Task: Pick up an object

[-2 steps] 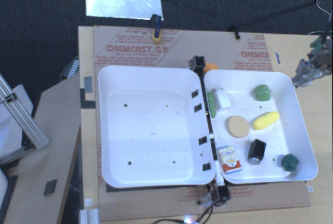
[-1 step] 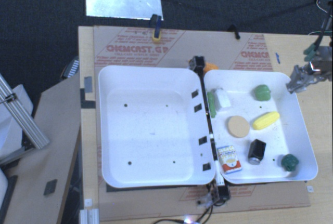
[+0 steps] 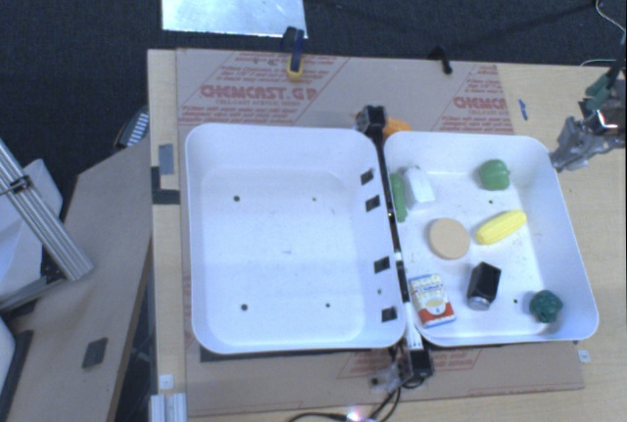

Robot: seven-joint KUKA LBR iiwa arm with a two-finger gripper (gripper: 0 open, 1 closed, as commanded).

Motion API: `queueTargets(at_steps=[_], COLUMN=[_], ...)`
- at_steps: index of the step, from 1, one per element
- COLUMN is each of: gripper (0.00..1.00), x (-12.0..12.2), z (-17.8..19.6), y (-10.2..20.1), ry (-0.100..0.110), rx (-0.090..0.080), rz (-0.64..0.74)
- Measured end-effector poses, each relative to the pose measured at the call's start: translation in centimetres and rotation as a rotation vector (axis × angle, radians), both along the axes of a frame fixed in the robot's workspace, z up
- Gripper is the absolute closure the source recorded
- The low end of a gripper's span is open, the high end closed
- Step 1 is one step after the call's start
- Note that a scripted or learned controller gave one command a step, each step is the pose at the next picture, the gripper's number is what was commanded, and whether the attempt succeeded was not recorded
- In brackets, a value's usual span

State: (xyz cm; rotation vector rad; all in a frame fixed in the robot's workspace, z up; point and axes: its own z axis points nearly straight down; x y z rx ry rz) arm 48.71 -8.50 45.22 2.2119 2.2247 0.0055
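The end effector [image 3: 586,138] sits at the far right of the camera view, just outside the upper right corner of the right bin [image 3: 573,244], over the counter [image 3: 549,87] rather than over the bin's floor; whether it is released or clenched cannot be told, since it is small and blurred against the edge of the view, and nothing is seen grasped in it.

Every candidate lies to its left and lower in the view, inside the right bin; the nearest is the green object [image 3: 495,174], close to the bin's upper right corner, so the first reach would probably be a short move inward over the rim; the yellow corn-shaped piece [image 3: 501,227] lies a little further down, its long axis slanting from lower left to upper right, so a grasp across its short width looks the likelier fit; the tan disc [image 3: 449,239] lies just beside its left end, near but apart.

Further off are the black block [image 3: 483,285], the dark green lump [image 3: 545,305] tucked near the lower right wall, and the red and white carton [image 3: 431,301] close to the divider; a white and green item [image 3: 409,188] hugs the left wall; wall-side pieces leave little room on one flank, while the middle pieces stand free; the left bin [image 3: 284,234] offers open floor.
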Motion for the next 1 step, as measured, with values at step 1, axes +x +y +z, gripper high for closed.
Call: queueTargets(at_steps=[1], gripper=[1.00], x=[-0.01], z=[1.17], y=[-0.25], ry=[0.001], rx=[0.000], rz=[0.000])
